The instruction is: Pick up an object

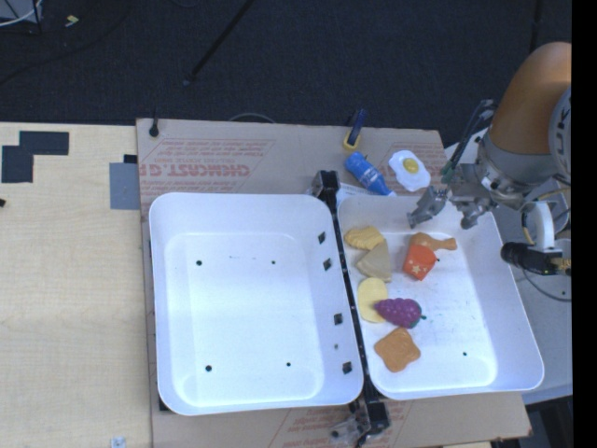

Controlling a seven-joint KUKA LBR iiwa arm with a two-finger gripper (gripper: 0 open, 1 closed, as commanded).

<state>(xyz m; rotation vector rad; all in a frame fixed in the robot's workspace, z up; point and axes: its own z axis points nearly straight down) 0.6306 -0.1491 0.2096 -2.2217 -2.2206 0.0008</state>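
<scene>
Arm (527, 110): seen at the frame's right, above the right bin (508, 343).
Toys: clustered at centre-right, in the right bin's left half; orange toy (420, 261) nearest.
Risk: a toy may be pushed aside or missed if the descent is off-centre.
Gripper (450, 208): jaws spread wide, nothing held or touched.

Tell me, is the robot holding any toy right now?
No. The end effector hangs open above the right bin's far edge with nothing between its fingers. The orange toy lies below it.
</scene>
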